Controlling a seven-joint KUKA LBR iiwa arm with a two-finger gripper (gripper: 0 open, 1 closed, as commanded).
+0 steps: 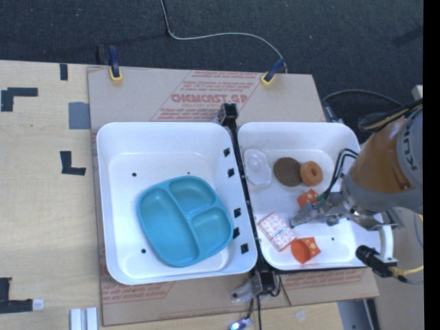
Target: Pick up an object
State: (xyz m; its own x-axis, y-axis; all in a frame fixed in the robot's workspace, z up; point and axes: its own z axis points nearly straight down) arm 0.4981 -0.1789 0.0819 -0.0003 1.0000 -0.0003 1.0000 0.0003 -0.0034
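Orange wedge (304, 250) sits just below your pincer (297, 220).
You can't tell the pincer's state; the patterned packet (275, 229) beside it could get nudged instead of grasped.

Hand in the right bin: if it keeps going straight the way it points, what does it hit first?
Probably the small white-and-red packet. The hand points toward the picture's left, low over the right bin, and the packet lies just ahead of its tip. Height above the bin floor is unclear from this slanted view, so it might pass over it.
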